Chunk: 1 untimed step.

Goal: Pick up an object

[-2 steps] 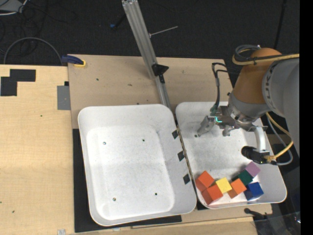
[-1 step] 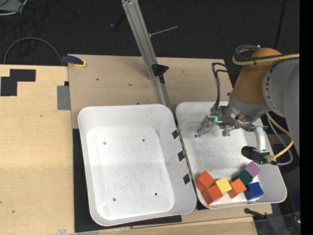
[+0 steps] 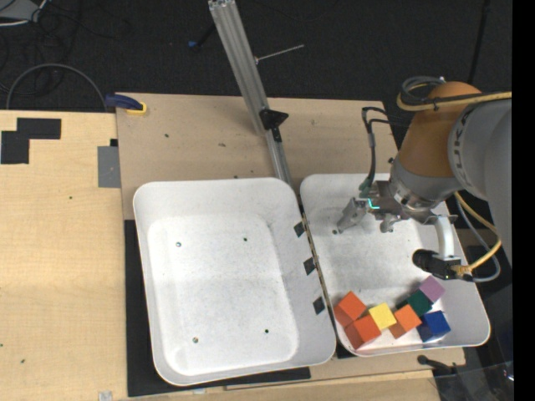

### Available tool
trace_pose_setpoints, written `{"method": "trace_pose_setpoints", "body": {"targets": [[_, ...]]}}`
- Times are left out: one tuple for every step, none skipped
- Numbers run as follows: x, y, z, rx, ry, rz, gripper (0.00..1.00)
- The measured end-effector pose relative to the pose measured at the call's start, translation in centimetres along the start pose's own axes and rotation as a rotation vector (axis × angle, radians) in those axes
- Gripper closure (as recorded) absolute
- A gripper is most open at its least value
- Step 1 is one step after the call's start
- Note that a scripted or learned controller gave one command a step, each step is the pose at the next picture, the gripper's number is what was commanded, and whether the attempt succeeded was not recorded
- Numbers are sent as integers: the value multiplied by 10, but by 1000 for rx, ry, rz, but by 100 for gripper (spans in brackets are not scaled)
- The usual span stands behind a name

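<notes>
Coloured blocks (image 3: 391, 314) in right bin (image 3: 351, 192)

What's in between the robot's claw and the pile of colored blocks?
Nothing but bare white bin floor. In the camera view, the gripper hangs over the far part of the right bin, and the blocks sit bunched in its near corner.

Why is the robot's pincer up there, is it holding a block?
No, nothing sits between its fingers. The pincer is open above bare floor of the right bin. The blocks lie bunched in that bin's near corner.
</notes>
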<state>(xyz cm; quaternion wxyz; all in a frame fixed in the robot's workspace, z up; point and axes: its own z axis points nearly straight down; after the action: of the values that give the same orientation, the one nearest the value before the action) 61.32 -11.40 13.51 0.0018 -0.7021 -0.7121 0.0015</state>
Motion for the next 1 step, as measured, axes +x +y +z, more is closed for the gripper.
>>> {"method": "trace_pose_setpoints", "body": {"targets": [[0,0,0,0,0,0,0]]}}
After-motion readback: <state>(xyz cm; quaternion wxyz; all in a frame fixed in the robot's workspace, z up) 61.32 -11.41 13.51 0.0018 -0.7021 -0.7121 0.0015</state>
